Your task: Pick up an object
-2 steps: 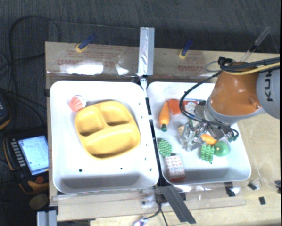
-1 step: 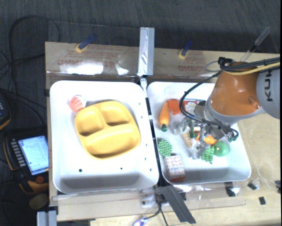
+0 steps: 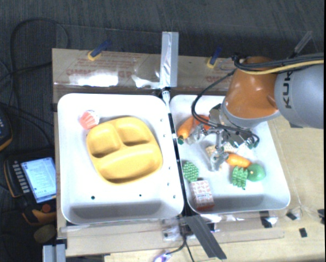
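Item: toy carrot [image 3: 238, 160], right bin [image 3: 280, 192], lying flat just right of the tool [image 3: 220, 153] and touching a green leafy toy [image 3: 247, 174] on its near side. Handling, as judged: light, rigid plastic, smooth and likely to slip or roll; best taken across the thick orange middle, not the tapered tip. Appearance: short orange cone, glossy, green at one end. Tool state: cannot tell whether the tips stand apart or together under the wrist; nothing visibly clamped. Neighbours: another orange toy [image 3: 185, 127] at far left of the bin, green corn-like piece [image 3: 190, 171], boxed item [image 3: 201, 192].
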Robot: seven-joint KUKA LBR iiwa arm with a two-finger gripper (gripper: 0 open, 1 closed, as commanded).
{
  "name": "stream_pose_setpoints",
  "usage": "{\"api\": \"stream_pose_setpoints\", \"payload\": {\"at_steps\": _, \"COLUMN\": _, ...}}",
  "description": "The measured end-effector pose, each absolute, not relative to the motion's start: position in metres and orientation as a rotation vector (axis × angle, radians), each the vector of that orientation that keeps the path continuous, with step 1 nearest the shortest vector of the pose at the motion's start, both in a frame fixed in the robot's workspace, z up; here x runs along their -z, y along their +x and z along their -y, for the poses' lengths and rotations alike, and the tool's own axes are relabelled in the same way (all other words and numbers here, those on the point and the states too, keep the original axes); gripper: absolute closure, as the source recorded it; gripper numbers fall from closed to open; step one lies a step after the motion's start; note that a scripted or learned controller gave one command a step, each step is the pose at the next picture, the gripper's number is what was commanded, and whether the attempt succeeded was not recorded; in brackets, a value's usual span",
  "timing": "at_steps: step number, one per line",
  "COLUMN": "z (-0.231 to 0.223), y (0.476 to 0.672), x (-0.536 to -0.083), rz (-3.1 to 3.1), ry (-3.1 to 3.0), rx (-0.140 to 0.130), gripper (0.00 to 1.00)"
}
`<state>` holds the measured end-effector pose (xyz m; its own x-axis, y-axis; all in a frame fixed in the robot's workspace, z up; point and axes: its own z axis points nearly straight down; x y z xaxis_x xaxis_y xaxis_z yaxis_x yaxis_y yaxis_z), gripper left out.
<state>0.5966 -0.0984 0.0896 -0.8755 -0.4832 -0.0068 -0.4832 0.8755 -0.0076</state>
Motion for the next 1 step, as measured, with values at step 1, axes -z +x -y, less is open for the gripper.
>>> {"api": "stream_pose_setpoints", "payload": {"at_steps": 1, "z": 0.1252, "y": 0.4947, "x": -0.0905, "rz": -2.971, "ry": -0.992, "rx": 0.008, "gripper": 0.00}}
